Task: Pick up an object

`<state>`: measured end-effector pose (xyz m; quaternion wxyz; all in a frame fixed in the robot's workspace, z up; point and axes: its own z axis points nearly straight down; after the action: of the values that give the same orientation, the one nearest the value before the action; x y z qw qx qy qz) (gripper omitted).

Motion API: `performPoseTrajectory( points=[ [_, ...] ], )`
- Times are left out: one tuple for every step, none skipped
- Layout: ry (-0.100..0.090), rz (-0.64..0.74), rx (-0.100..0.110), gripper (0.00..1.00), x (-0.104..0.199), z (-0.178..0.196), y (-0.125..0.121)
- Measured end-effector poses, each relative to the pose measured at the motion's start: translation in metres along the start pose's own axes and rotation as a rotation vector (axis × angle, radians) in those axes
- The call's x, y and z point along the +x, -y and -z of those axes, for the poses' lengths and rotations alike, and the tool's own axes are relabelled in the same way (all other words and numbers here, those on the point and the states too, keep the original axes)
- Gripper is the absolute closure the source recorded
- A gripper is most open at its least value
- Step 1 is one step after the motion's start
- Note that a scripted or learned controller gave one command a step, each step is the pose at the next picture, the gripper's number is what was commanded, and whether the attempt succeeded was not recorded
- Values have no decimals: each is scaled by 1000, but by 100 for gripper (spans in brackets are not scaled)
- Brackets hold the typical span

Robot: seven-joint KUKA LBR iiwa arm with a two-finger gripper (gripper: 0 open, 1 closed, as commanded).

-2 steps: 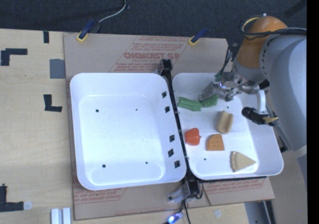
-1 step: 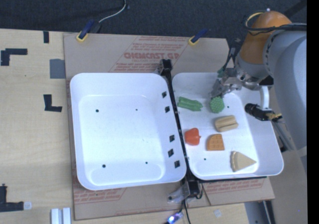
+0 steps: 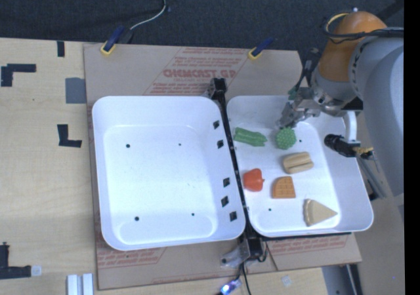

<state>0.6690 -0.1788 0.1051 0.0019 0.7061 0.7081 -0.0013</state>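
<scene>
From my remote station, the fixed overhead camera showed 2 shallow white bins side by side on a brown cardboard sheet [image 3: 197, 71] laid over the bench. The left bin [image 3: 105, 156] held no objects I could make out; the right bin [image 3: 357, 215] held 6 small items. The arm [image 3: 384, 90], grey with its orange band [image 3: 344, 41] above the wrist, reached in from the right, and the gripper [image 3: 289, 118] hung over the far part of the right bin, directly above the green broccoli piece [image 3: 285, 138]. Whether the gripper touched the broccoli piece I could not tell, and the view did not settle how wide the gripper stood, so I could not tell its state; nothing was visibly held. To the left of the broccoli piece lay an elongated green vegetable [image 3: 250, 136], near the divider between the 2 bins. Just below and to the right of the broccoli piece lay a tan bread roll [image 3: 297, 162]. Nearer the camera I saw an orange-red pepper [image 3: 253, 179] and, beside it to the right, an orange waffle-textured square [image 3: 283, 187]. A pale tan wedge [image 3: 317, 212] rested near the right bin's front right corner. Black clips [image 3: 225, 182] ran along the seam where the 2 bins met, and 2 yellow-and-blue clamps [image 3: 113, 39] pinned the cardboard sheet's far edge.
</scene>
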Motion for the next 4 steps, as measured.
performPoseTrajectory(
  points=[
    [1,1,-1,100,0,10,0],
    [2,1,0,0,0,10,0],
    [-5,2,3,0,64,-22,1],
    [-6,1,0,0,103,85,52]
  ],
)
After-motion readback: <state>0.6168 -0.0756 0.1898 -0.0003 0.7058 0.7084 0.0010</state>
